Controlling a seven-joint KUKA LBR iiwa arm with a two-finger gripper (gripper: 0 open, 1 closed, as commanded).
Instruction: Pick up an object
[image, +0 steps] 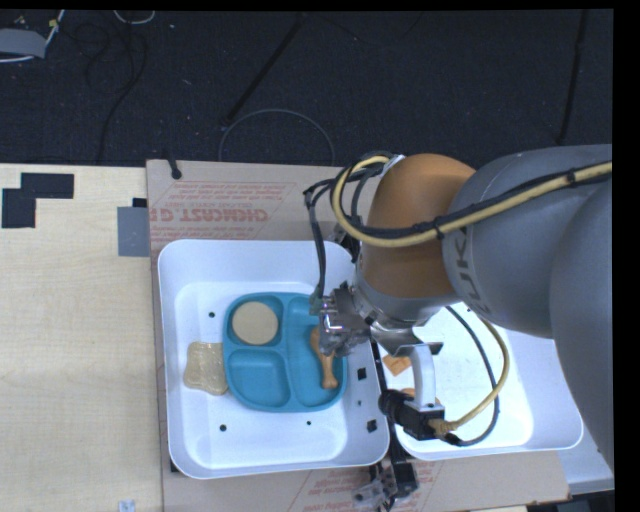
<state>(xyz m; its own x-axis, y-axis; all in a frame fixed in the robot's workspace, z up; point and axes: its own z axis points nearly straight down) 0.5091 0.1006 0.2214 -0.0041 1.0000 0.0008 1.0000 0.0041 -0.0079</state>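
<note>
The gripper is seen from above, a cluster of dull metal parts at the end of the grey arm. Whether it is open or closed cannot be told.

Directly beneath it and running toward the near edge lies a slim orange-tan stick, the nearest thing to be picked. Its long axis is set roughly front to back, slightly slanted, and its upper end is hidden under the gripper.

The stick is held in the right compartment of a smooth blue plastic tray. A flat, round tan disc is set in the tray's upper left compartment.

Just beside the tray's left edge, a pale, rough, sponge-like piece is found on the floor of the left bin.
</note>
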